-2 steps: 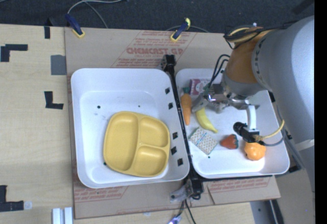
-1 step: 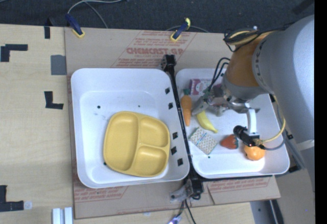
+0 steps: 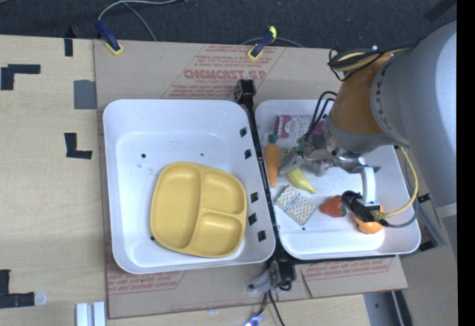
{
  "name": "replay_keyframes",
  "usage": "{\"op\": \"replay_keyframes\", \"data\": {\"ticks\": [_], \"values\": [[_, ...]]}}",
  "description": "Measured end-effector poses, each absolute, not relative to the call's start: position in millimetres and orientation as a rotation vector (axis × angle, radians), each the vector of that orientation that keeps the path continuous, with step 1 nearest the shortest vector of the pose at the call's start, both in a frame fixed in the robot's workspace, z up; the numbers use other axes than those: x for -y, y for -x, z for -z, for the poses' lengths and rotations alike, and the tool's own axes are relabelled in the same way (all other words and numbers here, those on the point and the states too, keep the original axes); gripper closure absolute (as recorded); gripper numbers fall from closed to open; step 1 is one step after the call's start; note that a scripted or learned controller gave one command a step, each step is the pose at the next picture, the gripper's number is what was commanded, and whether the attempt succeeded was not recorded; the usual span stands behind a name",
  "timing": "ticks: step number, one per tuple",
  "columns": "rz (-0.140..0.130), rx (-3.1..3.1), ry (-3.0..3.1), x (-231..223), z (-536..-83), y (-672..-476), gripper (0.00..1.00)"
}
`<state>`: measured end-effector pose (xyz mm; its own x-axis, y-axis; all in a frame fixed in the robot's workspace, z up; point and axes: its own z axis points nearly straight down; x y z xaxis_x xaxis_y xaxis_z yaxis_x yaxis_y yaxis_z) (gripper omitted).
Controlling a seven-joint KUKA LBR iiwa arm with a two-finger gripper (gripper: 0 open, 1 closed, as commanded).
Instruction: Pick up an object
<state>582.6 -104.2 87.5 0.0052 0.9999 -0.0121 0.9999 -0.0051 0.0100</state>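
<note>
Camera view shows the arm (image 3: pixel 386 102) reaching into the right bin (image 3: pixel 393 243), its claw (image 3: pixel 308 157) low over the banana (image 3: pixel 300 180) and carrot (image 3: pixel 272 163); whether the claw is apart or together I cannot tell, since the wrist seems to hide it. A yellow tray (image 3: pixel 199 208) lies in the left bin (image 3: pixel 126 131).

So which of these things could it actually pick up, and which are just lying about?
For the job, in the right bin:
carrot
banana
packet
pink box
red piece
gripper

Lying about:
yellow tray in the left bin
clamps
cables
</note>
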Motion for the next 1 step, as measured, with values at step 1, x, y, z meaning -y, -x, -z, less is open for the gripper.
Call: {"op": "replay_keyframes", "data": {"ticks": [1], "values": [[0.002, -2.212, -2.217, 101.7, -96.5, -582.5, 1.00]]}}
